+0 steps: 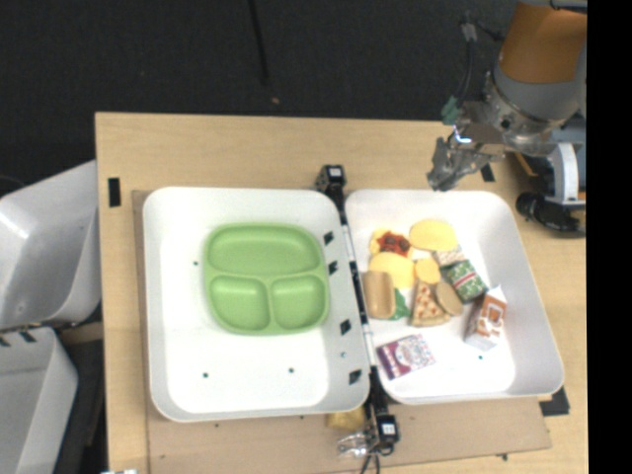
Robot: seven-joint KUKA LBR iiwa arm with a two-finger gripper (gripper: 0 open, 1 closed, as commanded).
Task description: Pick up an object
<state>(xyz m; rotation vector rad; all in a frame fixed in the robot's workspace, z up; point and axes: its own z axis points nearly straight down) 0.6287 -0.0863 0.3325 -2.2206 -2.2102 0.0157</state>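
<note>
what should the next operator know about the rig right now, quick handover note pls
Gripper: above the far edge of the right bin, with nothing visible between its fingers; open or shut can't be told.
Right bin: a pile of toy food, including a yellow round piece, a pizza slice, a green carton, a brown and white carton and a purple packet.
Left bin: holds a green divided tray.
Done: nothing lifted yet.
Left: descend on one item, grasp it and lift it.
</note>
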